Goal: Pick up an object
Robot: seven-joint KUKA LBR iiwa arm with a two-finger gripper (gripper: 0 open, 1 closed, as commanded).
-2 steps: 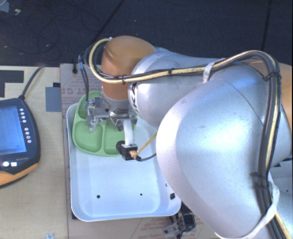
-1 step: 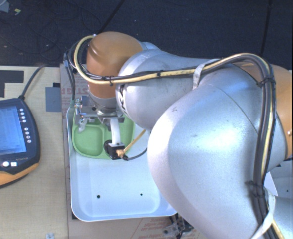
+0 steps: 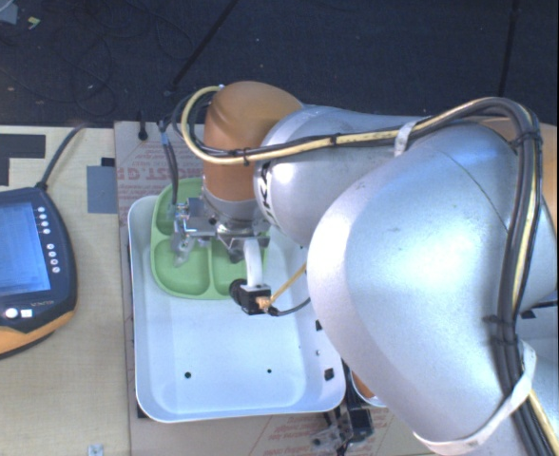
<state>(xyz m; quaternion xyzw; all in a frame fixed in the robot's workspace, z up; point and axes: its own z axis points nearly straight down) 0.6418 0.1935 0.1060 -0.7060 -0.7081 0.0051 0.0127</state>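
Note:
A light green divided tray (image 3: 178, 272) lies in the far part of the left white bin (image 3: 222, 369). My gripper (image 3: 206, 244) hangs directly over the tray's right half, low and close to it. Its fingers stand apart, one (image 3: 179, 243) over the tray's middle and the other (image 3: 230, 246) near the right compartment, and I see nothing held between them. A white piece with a black and orange end (image 3: 252, 297) hangs from the wrist just past the tray's near edge. The wrist and orange band (image 3: 246, 122) hide the tray's far right corner.
The bulky grey arm (image 3: 432, 283) covers almost all of the right bin; a bit of something orange (image 3: 363, 386) peeks out under it. A tablet-like pendant (image 3: 18, 255) lies on the bench to the left. The left bin's near floor is bare white.

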